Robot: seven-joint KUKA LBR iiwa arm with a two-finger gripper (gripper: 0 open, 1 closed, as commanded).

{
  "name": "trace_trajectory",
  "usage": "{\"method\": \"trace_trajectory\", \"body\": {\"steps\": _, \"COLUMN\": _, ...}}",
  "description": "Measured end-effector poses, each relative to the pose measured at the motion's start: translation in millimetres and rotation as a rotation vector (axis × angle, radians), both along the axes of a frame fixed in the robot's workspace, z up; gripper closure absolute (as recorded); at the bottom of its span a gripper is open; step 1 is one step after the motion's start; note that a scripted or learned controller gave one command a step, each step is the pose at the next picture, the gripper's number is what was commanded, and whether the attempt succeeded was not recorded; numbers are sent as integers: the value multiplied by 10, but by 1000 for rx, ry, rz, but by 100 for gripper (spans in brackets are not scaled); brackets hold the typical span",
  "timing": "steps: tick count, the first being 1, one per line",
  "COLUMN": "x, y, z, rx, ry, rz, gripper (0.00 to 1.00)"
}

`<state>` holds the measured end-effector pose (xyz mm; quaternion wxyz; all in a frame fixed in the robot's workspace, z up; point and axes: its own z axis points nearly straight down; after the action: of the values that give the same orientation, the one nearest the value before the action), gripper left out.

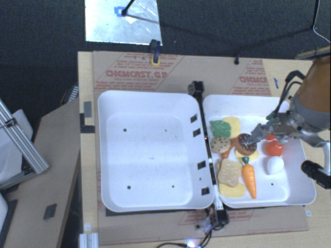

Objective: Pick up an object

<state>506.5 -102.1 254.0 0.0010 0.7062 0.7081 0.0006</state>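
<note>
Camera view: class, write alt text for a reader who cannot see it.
A grey robot arm's gripper hovers over toy food in the right bin: doughnut, tomato, egg, carrot, bread, cookie. The left bin sits beside it.

Left white bin (150, 154) on cardboard-covered bench (139, 71). Yellow-and-blue clamp (154, 52) at bench's far edge. Shiny metal sheet (121, 14) on dark floor beyond. Aluminium rail (18, 138) at left.
</note>
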Motion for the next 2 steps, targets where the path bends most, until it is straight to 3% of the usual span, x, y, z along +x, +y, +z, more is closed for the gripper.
{"method": "trace_trajectory", "body": {"steps": 1, "x": -207, "y": 541, "z": -631, "rx": 4, "ry": 6, "rz": 6, "gripper": 0}}
{"method": "trace_trajectory", "body": {"steps": 2, "x": -198, "y": 164, "z": -1366, "rx": -1, "ry": 2, "rz": -5, "gripper": 0}}
